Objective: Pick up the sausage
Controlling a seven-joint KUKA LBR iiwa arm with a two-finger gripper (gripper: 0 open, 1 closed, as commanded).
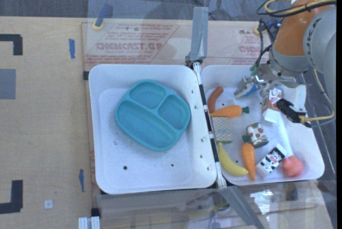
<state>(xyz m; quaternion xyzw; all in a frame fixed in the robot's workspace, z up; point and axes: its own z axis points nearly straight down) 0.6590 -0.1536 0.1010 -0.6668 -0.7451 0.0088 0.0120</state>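
A slanted overhead view of a wooden bench with two shallow white bins side by side. The left bin (107, 169) holds a turquoise divided plate (153, 114) with three compartments, lying near the bin's middle.

The right bin (315, 161) holds the toy food. The sausage (215, 98), reddish-brown and slightly curved, lies near the bin's upper left, close to the wall between the two bins. Just below it, nearly touching, lies an orange carrot (228, 112) with a green tip pointing right. Below that is a small patterned packet (222, 129), then a yellow banana (231, 162) along the lower left. A second carrot (248, 157) lies upright in the picture beside the banana. Near it sit a small printed can (257, 134), a black-and-white carton (271, 161) and a pink round fruit (292, 166) in the lower right corner.

The grey arm with its orange band (293, 40) reaches in from the right. The gripper (251, 86) hovers over the upper middle of the right bin, to the right of the sausage and apart from it. Its fingers look slightly parted with nothing between them.

Behind the bins lies a clear sheet (133, 40) with faint red printing, too blurred to read with certainty.
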